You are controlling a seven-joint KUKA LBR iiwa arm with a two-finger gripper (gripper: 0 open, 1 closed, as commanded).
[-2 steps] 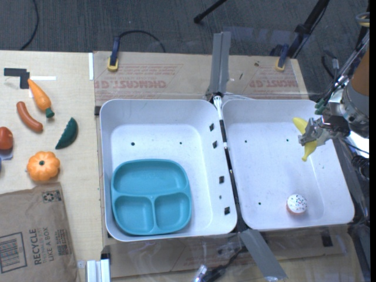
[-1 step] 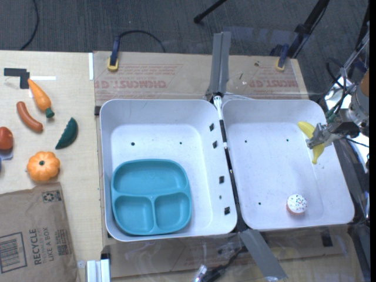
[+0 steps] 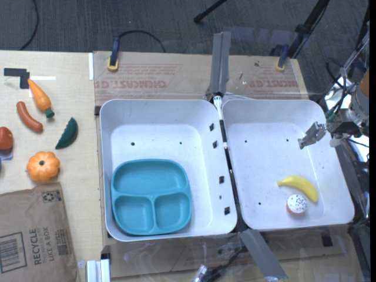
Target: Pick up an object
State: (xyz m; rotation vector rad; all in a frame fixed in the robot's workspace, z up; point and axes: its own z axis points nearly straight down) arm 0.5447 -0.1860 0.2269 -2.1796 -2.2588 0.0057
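Observation:
A yellow banana (image 3: 299,186) lies in the right bin (image 3: 264,157) near its front right corner. A small white ball with coloured sprinkles (image 3: 296,204) sits just in front of the banana, touching or almost touching it. My gripper (image 3: 311,135) hangs over the right side of the right bin, above and behind the banana, well apart from it. Nothing shows between its fingers. A teal tray with three compartments (image 3: 152,195) lies in the front of the left bin (image 3: 158,128).
Left of the bins, on the wooden bench, lie a toy carrot (image 3: 40,96), a sausage (image 3: 29,116), a small pumpkin (image 3: 43,166), a dark green wedge (image 3: 67,133) and a brown paper bag (image 3: 32,231). A metal divider post (image 3: 220,63) stands between the bins at the back.

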